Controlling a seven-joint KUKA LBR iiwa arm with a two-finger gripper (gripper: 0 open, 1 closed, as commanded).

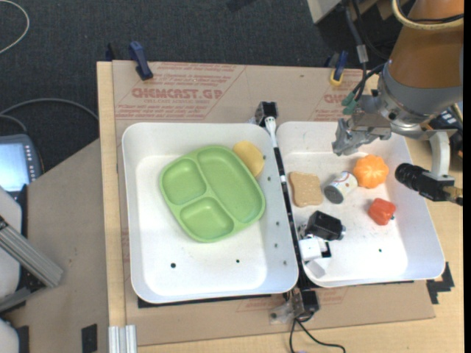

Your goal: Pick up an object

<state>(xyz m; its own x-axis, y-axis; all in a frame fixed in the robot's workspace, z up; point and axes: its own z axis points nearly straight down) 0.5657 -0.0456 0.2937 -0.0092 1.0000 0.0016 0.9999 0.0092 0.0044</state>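
Note:
My gripper (349, 144) hangs over the back part of the right bin (419, 267), with nothing seen in it. Just right of and below it lies an orange round fruit (370, 170). A small grey-and-white can (336, 190) lies on its side in front of the gripper. A tan slice of toast (305, 188) rests near the bin's left wall. A small red block-like thing (381, 211) sits further forward at the right. A black-and-white object (321, 228) and a white piece (312, 250) lie at the front left of this bin.
The left bin (147, 263) holds a green divided plate (212, 193) with a yellow thing (250, 157) at its back right edge. A raised rim (282, 197) separates the two bins. Blue clamps (140, 59) grip the board's back edge.

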